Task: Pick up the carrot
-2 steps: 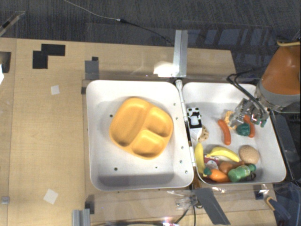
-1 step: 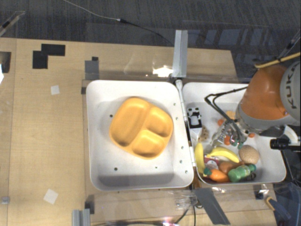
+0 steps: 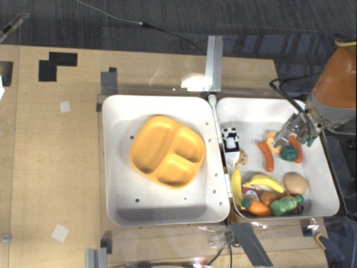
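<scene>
The carrot (image 3: pixel 296 150), a short orange piece with a teal-green top (image 3: pixel 289 154), lies in the right bin (image 3: pixel 329 166) toward its back right. My gripper (image 3: pixel 294 135) hangs just above and behind it, reaching in from the right under the orange wrist band (image 3: pixel 337 82). Its fingers (image 3: pixel 283 134) stand open, and their tips come down close to the carrot's upper end. Nothing sits between them.
Left of the carrot lies a red-orange sausage-shaped piece (image 3: pixel 268 156). Along the bin's front are a banana (image 3: pixel 262 180), a brown potato-like lump (image 3: pixel 295 182), a green item (image 3: pixel 285 204) and another orange piece (image 3: pixel 259 208). A yellow divided plate (image 3: pixel 167 149) sits in the left bin (image 3: pixel 120 205).
</scene>
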Tool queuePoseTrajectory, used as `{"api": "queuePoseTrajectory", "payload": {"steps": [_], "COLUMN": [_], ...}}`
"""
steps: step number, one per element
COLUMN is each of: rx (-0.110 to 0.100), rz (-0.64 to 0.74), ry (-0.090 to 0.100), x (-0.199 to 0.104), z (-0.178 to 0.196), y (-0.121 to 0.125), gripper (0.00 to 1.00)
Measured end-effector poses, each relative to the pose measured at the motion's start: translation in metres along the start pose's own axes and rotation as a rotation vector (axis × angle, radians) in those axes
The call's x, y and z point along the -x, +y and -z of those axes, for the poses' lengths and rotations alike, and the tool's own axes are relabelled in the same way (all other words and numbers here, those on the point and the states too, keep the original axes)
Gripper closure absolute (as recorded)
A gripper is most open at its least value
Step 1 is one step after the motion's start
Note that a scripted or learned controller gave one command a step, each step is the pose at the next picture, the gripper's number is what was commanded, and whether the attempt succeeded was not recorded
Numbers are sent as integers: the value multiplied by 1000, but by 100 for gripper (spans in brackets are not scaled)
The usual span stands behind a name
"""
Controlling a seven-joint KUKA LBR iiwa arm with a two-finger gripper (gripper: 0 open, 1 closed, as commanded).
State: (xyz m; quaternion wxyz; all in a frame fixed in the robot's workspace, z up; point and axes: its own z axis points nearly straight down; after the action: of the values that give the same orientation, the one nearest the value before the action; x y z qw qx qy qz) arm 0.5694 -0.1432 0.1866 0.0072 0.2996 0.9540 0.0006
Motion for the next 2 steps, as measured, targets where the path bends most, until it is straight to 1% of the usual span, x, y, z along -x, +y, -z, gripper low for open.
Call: {"api": "queuePoseTrajectory", "payload": {"steps": [1, 2], "rx": [1, -1], "rz": [292, 95], "ry": [3, 8], "x": [-9, -32], "z": [-89, -70], "y": [40, 42], "gripper": [100, 100]}}
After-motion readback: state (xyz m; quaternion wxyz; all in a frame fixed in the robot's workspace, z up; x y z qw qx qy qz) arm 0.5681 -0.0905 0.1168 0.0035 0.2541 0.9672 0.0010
